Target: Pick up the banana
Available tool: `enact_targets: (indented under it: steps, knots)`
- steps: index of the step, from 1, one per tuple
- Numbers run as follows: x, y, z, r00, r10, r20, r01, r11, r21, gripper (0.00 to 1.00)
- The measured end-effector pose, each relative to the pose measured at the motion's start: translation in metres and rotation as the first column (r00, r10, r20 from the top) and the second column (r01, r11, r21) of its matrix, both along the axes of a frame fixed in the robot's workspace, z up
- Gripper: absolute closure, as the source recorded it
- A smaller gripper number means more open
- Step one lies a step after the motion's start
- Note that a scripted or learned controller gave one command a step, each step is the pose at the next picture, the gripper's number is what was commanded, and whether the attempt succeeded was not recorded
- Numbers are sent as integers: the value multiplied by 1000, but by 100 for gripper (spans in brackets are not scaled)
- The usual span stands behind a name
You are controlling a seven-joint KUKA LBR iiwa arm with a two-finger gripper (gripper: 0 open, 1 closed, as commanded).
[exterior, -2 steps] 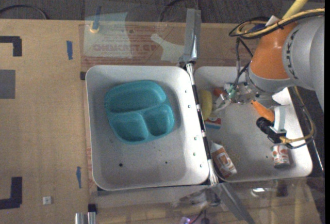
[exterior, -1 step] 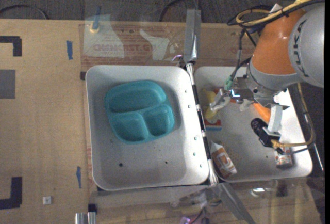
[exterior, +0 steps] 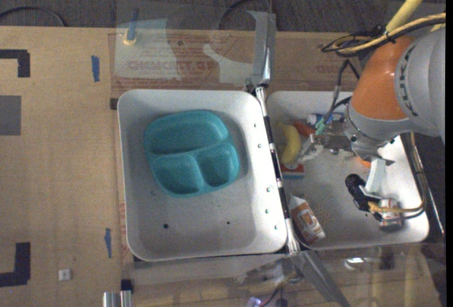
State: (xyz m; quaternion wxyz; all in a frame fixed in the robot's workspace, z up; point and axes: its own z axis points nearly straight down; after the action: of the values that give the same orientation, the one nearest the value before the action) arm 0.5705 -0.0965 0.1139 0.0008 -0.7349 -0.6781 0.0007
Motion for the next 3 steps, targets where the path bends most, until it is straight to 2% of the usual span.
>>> enact_targets:
  steps: [1,2,3]
  knots:
    - [65,1,-15,968,251,23,-251,968,-12,0]
    - [-4,-66,-26,993,119,7,-118,993,-4,0]
    - [-54,-39,-26,986,-167,10,167,986,-1,0]
